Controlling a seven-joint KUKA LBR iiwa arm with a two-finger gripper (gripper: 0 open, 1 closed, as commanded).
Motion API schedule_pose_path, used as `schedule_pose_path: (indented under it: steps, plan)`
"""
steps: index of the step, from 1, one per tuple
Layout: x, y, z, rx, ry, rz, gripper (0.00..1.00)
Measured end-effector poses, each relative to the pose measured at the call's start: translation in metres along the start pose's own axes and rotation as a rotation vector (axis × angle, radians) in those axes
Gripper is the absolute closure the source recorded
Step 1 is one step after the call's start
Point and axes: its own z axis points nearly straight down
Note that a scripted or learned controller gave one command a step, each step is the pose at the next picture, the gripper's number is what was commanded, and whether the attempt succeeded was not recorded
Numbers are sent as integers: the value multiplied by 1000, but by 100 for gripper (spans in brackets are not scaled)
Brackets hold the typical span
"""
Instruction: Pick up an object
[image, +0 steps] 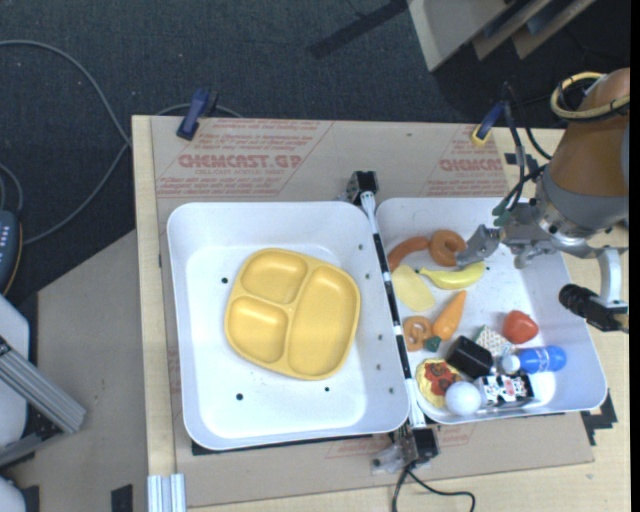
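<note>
we see the tool (487, 243) low in the right white bin (590, 385), just beside the yellow plastic banana (450, 276) that lies near the bin's middle, probably lined up for a grasp. its state we cannot tell.

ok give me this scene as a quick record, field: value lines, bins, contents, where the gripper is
left bin: holds a yellow divided plate
right bin: holds a banana, carrot, tomato, white ball, blue-capped bottle and other small items
gripper: over the right bin's far end, just above the banana
grasp: nothing seen between the fingers
arm: reaches in from the right
</note>
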Motion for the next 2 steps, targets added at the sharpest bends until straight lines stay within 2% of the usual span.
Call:
schedule_pose_path:
  steps: [1,2]
  plan:
    - [24,-24,99,4,2,1,0]
    - [25,-24,89,2,1,2,100]
